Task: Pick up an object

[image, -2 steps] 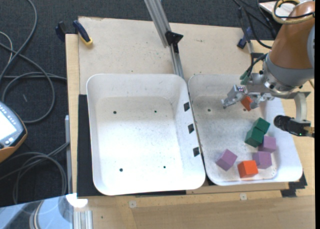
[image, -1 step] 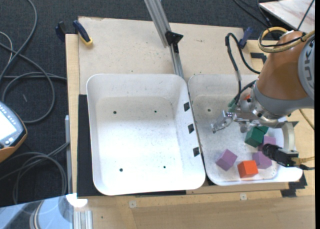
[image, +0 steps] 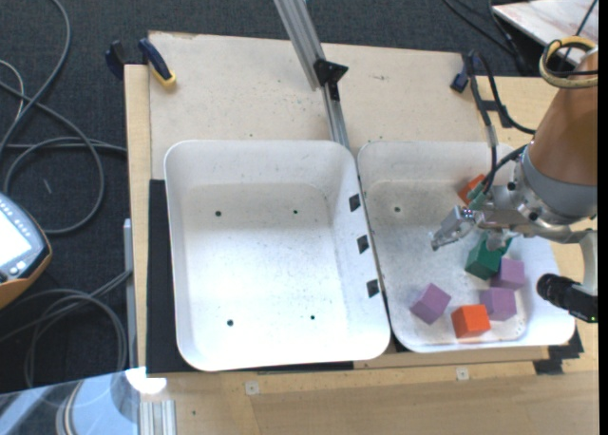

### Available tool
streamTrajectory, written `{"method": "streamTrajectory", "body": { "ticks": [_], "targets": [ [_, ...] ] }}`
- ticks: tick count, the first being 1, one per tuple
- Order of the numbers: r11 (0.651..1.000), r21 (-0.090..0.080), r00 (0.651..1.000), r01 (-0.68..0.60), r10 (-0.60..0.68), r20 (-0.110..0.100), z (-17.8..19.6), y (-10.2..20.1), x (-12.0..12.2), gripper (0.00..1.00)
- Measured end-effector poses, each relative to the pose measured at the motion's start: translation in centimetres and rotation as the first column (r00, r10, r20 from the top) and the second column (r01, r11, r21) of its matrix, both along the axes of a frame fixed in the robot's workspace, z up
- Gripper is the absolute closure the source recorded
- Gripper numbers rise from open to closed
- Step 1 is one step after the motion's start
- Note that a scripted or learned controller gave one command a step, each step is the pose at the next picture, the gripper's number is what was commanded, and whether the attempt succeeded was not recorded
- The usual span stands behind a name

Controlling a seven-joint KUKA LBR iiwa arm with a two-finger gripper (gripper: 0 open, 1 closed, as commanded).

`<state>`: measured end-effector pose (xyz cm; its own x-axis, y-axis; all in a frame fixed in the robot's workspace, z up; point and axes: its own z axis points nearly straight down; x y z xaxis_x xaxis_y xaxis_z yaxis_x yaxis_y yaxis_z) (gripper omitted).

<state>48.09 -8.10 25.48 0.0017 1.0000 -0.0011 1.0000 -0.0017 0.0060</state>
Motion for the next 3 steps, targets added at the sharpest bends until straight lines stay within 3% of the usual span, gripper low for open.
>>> {"method": "streamTrajectory", "body": {
  "ticks": [1,2,3],
  "targets": [
    [1.000,0.000,1.000,-0.004,0.004,0.004,10.5,0.3,0.1,0.00],
    [1.000,-0.003,1.000,0.001,-0.001,0.005,25.0,-6.0,0.0,0.00],
    [1.000,-0.001,1.000,-0.008,0.008,0.003,29.8,-2.2,5.8,0.00]
  ]
}}
